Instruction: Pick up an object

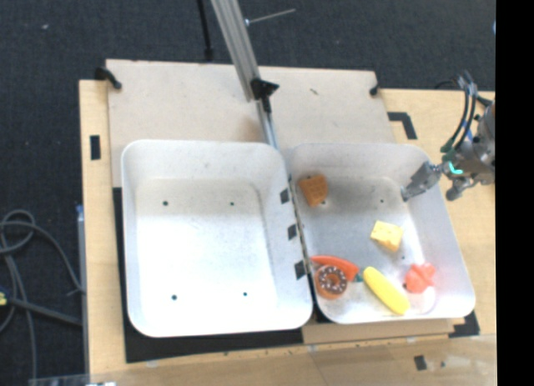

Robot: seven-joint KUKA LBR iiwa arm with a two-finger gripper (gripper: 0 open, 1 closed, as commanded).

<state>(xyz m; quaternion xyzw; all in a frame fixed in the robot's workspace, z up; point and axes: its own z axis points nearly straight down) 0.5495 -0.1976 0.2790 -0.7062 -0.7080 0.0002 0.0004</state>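
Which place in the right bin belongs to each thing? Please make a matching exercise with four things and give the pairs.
Things:
1. brown cookie
2. yellow cheese piece
3. banana
4. chocolate donut

Places:
A. near the front wall, between donut and red toy
B. front left corner
C. back left part, near the divider
D. middle, toward the right side

Pairs: 1-C, 2-D, 3-A, 4-B

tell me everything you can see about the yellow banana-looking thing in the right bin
The yellow banana is a short, stubby, slightly curved piece with a smooth look, like a plastic toy. It lies flat on the floor of the right bin, near the bin's front edge, angled from upper left to lower right. Its upper-left end sits close to the donut and orange piece; its lower-right end lies beside the red and white object, possibly touching it. Nothing grips it.
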